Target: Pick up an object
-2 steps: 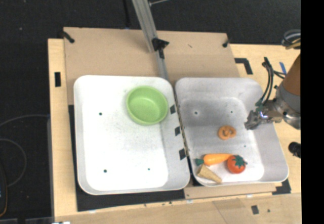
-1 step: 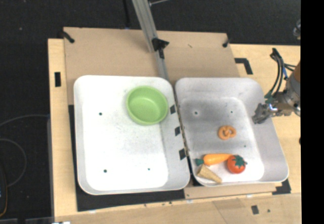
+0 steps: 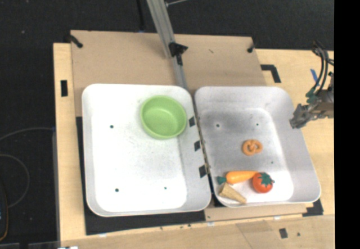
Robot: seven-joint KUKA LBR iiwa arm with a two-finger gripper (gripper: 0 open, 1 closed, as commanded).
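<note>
Dark flooring surrounds a pale wooden bench [image 3: 64, 146] carrying a brown backing board and two shallow white bins side by side. Left bin [image 3: 101, 146]: one green bowl [image 3: 163, 117], upright, near its upper right corner. Right bin [image 3: 225, 110]: one small orange pretzel-shaped piece [image 3: 252, 147] lying alone mid-bin; along the near wall, an orange carrot [image 3: 241, 176], a red tomato with a green top [image 3: 262, 182] just beside the carrot's right end, and a tan wedge [image 3: 231, 193] touching the near rim below the carrot. Claw [image 3: 301, 116]: I see it at the right bin's far right rim, above the bin's edge, well apart from every item; too small and dark from my station for me to tell whether it is open or closed, and nothing is visibly in it. Risks, as I judge them: the carrot, tomato and wedge crowd together against the wall, so a descent there could strike the rim or nudge a neighbour away; the pretzel piece lies flat and may slip. Labels or writing: none legible.
</note>
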